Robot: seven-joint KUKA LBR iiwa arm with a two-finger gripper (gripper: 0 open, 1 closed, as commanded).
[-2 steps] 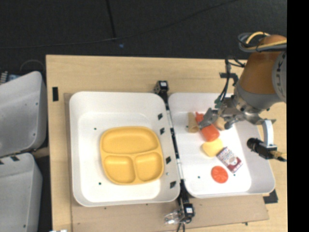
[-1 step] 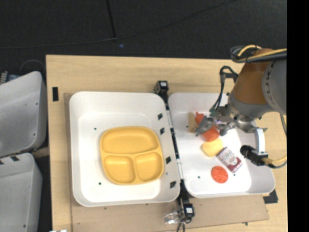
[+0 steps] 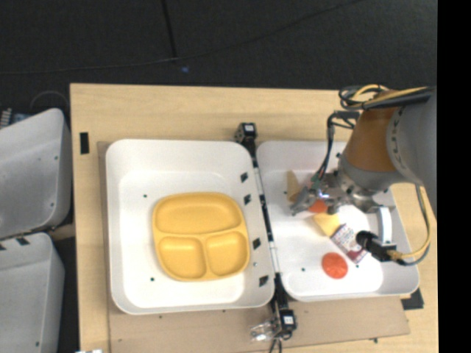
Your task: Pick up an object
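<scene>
A yellow plastic tray with three compartments (image 3: 200,235) is seen lying in the left white bin (image 3: 132,285). The grey arm with its orange band (image 3: 372,142) is reached into the right white bin (image 3: 294,271), where the gripper (image 3: 315,199) is lowered among the objects. A small orange piece (image 3: 318,207) and a pale yellow block (image 3: 328,222) lie just beside it, a tan wedge (image 3: 295,186) to its left, and a red-orange round object (image 3: 335,265) nearer, well apart.
</scene>
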